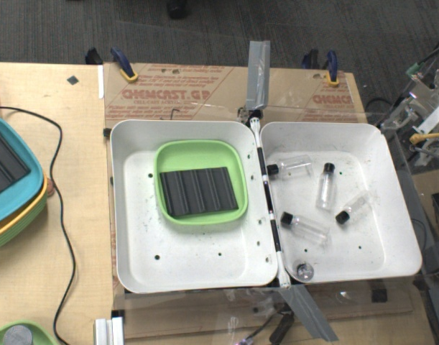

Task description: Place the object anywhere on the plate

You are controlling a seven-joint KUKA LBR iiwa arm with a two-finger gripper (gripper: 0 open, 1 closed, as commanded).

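Observation:
A green square plate (233,157) sits in the left white bin (133,221), with a black ribbed pad (199,191) lying on it. In the right white bin (391,214) lie several clear vials with black caps: one near the divider (289,167), one upright-looking in the middle (325,185), one toward the right (353,210), and one lower down (303,226). A small round metal cap (304,270) rests near the right bin's front edge.
A stack of teal and green plates (21,192) stands on the wooden bench at the far left, with a black cable (61,214) running past it. Cardboard (183,92) with clamps lies behind the bins. Equipment (420,121) stands at the right.

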